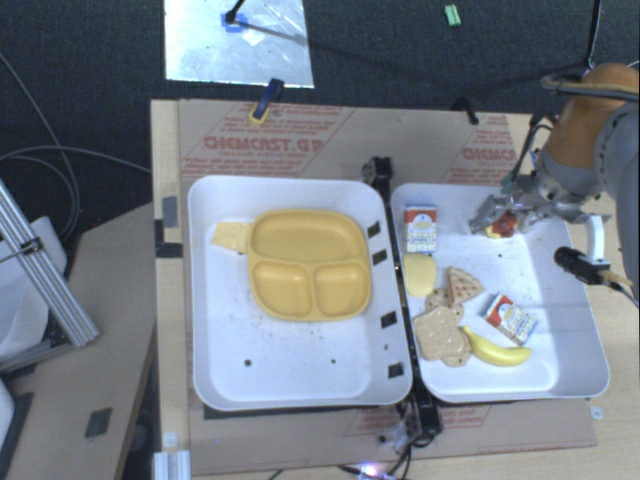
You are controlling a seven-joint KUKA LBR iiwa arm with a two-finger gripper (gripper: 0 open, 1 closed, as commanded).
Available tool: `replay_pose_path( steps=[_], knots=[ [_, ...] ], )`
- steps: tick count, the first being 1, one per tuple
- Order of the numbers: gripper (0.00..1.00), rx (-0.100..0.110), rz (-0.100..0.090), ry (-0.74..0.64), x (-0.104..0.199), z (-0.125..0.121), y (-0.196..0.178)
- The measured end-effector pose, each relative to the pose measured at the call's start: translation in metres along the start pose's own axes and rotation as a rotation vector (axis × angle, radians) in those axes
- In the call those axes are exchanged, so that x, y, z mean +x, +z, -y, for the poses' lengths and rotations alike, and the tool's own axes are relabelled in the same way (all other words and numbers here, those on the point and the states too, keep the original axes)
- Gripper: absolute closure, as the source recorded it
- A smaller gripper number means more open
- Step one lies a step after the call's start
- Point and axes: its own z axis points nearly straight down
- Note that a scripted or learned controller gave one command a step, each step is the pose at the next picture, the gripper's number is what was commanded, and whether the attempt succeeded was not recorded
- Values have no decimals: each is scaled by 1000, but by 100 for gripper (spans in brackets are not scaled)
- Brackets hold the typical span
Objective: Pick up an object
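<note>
One banana (pixel 497 350) lies nearest, long axis roughly left-right across the right bin (pixel 575 368), beside three crackers (pixel 441 332) and two small cartons (pixel 421 230). The hand (pixel 497 220) sits at that bin's far side, closed around a small red-and-yellow object (pixel 501 226). One yellow divided tray (pixel 306 264) fills the left bin (pixel 220 358).

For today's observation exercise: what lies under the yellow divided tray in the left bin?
A pale yellow flat piece sticks out from under the yellow divided tray's left edge, on the left bin floor. Its remainder is covered.
</note>
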Motion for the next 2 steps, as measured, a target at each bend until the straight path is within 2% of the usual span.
replay_pose_path(
  steps=[1,2],
  knots=[
    [0,-3,1,1,-1,0,-8],
    [0,-1,1,-1,0,0,-1]
  ],
)
